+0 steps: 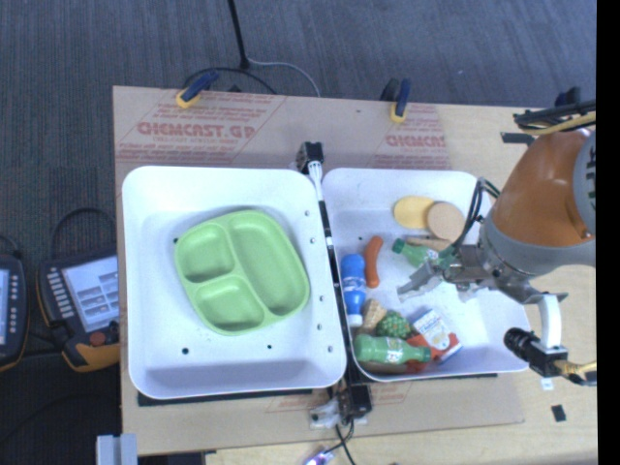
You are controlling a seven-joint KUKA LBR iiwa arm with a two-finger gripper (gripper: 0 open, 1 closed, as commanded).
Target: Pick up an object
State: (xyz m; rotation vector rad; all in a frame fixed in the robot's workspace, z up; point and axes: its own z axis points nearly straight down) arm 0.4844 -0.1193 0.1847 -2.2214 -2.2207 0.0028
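Observation:
My gripper [418,277] hangs over the middle of the right bin [378,184], its fingers open and pointing left with nothing between them. Just above it lies a small green bottle [411,251]. To its left are an orange sausage-shaped piece [374,262] and a blue bottle [353,281]. Below it sit a red and white packet [433,333], a cone-shaped piece [374,315] and a larger green bottle [386,352]. A yellow disc [412,209] and a tan round piece [447,221] rest at the far side of the bin.
The left bin [155,201] holds a green divided plate [242,270]. The arm's orange band [542,197] covers the right bin's right side. A black clamp [311,155] stands where the bins meet at the back.

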